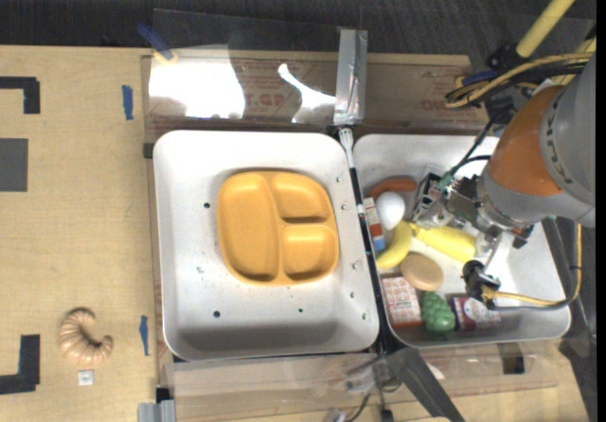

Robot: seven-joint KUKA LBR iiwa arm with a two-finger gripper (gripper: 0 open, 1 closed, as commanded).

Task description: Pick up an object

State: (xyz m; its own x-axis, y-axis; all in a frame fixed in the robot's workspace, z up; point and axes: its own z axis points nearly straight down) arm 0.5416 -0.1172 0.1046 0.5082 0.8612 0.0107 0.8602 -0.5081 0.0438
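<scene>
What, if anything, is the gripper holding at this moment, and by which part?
It cannot be told. The gripper is low in the right bin, over the banana, but nothing is visibly between its fingers.

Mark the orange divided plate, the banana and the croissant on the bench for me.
orange divided plate (256, 226): camera view, floor of its large left compartment.
banana (400, 246): camera view, its curved middle, left of the gripper.
croissant (83, 335): camera view, middle of its ridged body.

banana (431, 242): we see it yellow, lying flat, right-centre of frame
egg (390, 212): white, just above the banana's left end
broccoli (436, 312): green, lower right, beside a red-labelled packet (401, 300)
</scene>
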